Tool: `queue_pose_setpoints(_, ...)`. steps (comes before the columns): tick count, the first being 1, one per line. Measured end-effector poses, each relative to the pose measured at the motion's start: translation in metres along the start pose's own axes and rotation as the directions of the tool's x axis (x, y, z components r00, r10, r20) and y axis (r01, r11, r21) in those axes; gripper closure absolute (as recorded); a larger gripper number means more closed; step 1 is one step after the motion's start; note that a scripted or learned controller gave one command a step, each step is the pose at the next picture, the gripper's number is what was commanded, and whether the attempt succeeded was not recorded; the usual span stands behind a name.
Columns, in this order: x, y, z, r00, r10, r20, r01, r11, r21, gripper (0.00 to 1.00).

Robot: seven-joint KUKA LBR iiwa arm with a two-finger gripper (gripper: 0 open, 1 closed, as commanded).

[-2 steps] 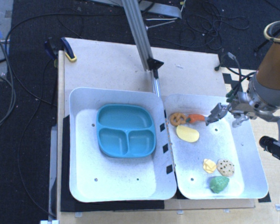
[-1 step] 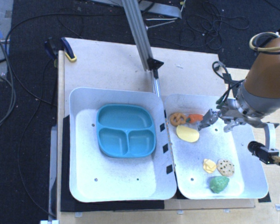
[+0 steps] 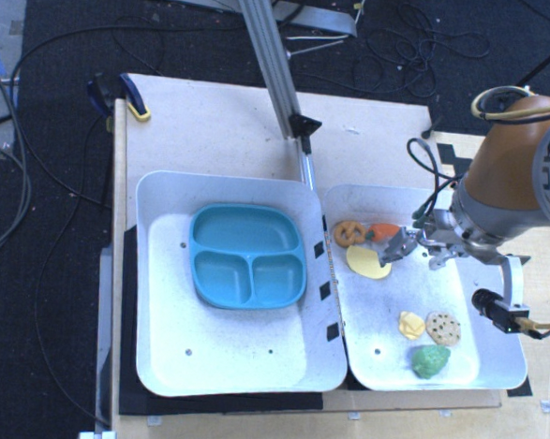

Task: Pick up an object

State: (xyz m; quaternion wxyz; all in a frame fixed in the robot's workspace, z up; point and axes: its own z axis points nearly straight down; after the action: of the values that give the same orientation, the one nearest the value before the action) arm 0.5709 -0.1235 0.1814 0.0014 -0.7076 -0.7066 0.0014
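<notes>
The right bin [image 3: 490, 370] holds several small items. A brown pretzel [image 3: 351, 232] and an orange piece [image 3: 384, 233] lie at its far left, with a yellow disc [image 3: 367, 263] just in front of them. Nearer the front lie a small yellow lump [image 3: 411, 324], a chip cookie [image 3: 443, 328] and a green lump [image 3: 429, 360]. My gripper [image 3: 415, 254] hangs over the bin's upper middle, just right of the yellow disc and the orange piece. It is open, with nothing between its fingers.
The left bin [image 3: 153, 346] carries a blue three-compartment tray [image 3: 249, 257]. A slanted metal pole [image 3: 276, 64] rises from the bins' back edge. Cables run from the wrist, and a black connector [image 3: 494, 309] sits over the right bin's right side.
</notes>
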Motion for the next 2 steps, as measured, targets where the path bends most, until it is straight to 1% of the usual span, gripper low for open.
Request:
queue_pose_setpoints(1, -0.010, 0.001, 0.054, 1.000, 0.000, 0.000, 0.000, 1.000, 0.001, 0.00)
queue_pose_setpoints(2, -0.010, 0.003, 0.041, 1.000, 0.001, 0.000, -0.001, 1.000, -0.005, 1.00)
